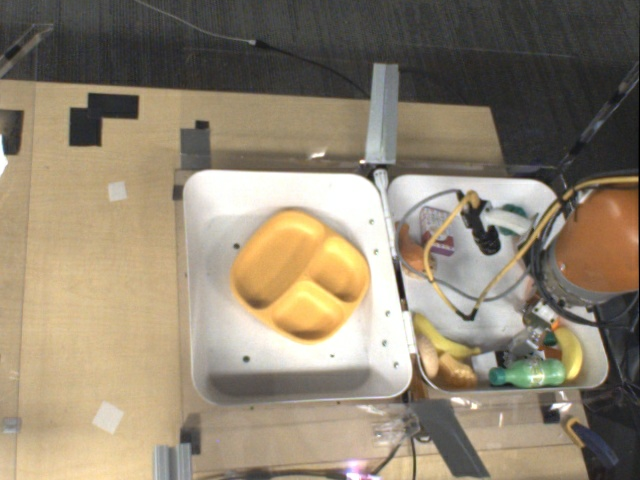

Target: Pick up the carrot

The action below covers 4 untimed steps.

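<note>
Camera view, from above: grey arm [600,243] reaching in from the right, its fat orange band hanging over the right bin [598,376], wrist pointing down. Gripper [533,336] low in the near right part of that bin, just beside a banana [572,356] and a green bottle [527,373] (spread or closed, too hidden by wires [500,278] to say). Carrot [408,248], likely the orange thing, by the bin's left wall, well apart from the gripper. Yellow plate [300,273] in the left bin [210,268].
</note>
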Each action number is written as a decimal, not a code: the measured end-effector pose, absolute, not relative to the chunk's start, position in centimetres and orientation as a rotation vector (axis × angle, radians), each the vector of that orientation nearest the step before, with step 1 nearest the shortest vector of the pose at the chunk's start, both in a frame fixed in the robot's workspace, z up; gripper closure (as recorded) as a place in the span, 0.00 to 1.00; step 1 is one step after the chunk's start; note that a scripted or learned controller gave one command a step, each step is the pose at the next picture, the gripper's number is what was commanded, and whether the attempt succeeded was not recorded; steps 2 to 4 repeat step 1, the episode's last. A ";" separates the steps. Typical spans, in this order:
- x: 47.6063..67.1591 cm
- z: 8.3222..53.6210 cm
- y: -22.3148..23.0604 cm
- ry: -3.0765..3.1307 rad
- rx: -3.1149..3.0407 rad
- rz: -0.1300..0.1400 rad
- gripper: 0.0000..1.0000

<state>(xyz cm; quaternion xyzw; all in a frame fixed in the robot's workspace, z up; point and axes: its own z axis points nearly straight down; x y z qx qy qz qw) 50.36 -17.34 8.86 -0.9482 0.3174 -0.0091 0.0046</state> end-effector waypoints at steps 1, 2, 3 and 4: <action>51.8 8.8 -17.3 1.030 -2.965 -0.008 0.00; 51.8 8.8 -17.3 1.030 -2.965 -0.008 0.00; 51.8 8.8 -17.3 1.030 -2.965 -0.008 0.00; 51.8 8.8 -17.3 1.030 -2.965 -0.008 0.00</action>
